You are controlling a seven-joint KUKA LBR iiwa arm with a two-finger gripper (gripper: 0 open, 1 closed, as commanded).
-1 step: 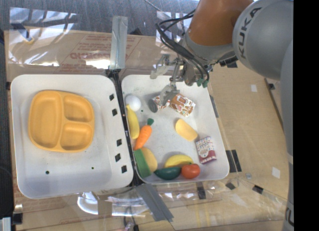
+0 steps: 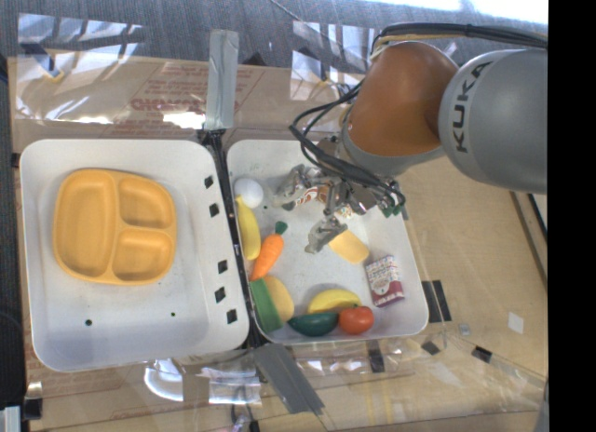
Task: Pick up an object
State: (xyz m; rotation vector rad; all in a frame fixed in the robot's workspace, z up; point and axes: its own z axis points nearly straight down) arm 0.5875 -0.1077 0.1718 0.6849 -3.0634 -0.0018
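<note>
Gripper [image 2: 328,219] hangs low in right bin [image 2: 410,263], near its far edge; fingers' state: cannot tell, nothing seen held. Yellow block [image 2: 350,247] just beside it, mid-bin. Carrot [image 2: 267,254] and banana [image 2: 248,228] along left wall. Tomato [image 2: 356,319] at near edge. Yellow tray [image 2: 114,226] in left bin [image 2: 37,318].

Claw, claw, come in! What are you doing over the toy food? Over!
Claw low in right bin, beside yellow block. Nothing seen held. Carrot and red packet lie nearby, apart. Yellow tray in left bin.
</note>
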